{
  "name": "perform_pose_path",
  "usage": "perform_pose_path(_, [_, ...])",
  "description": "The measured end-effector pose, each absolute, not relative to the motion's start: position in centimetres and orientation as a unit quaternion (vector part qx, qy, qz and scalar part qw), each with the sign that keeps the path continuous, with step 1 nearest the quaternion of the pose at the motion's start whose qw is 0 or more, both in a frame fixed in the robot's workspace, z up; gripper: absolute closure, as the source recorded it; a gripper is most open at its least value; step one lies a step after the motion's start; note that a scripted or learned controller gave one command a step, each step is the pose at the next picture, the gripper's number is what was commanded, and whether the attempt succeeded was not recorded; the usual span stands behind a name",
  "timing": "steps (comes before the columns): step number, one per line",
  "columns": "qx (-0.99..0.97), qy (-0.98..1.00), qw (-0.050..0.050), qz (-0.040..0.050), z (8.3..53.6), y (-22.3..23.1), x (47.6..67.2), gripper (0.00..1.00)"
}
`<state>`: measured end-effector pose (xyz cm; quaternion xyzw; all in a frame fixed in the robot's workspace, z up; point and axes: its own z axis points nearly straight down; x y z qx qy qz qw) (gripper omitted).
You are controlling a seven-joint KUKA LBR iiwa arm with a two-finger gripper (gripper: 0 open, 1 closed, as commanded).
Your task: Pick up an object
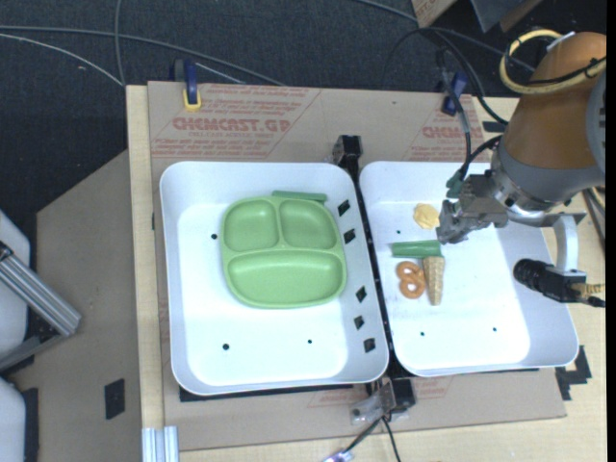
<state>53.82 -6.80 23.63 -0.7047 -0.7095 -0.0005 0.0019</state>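
In the right bin (539,345) lie several small toy foods: a yellow piece (424,217) at the back, a green stick (415,249), an orange pretzel ring (411,279) and a tan cone (435,278). My gripper (450,227) hangs low over the bin just right of the yellow piece and above the green stick's right end. Nothing shows between it and the foods.
The left bin (192,335) holds a green divided plate (283,251). A black divider with clips (358,248) runs between the bins. The arm's body (558,114) covers the right bin's far right corner. Cables trail behind the bench.
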Motion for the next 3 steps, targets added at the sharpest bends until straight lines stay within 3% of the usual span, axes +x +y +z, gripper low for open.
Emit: perform_pose_path(3, [-0.705, -0.709, 0.000, -0.0016, 23.4, 8.6, 59.1, 1.00])
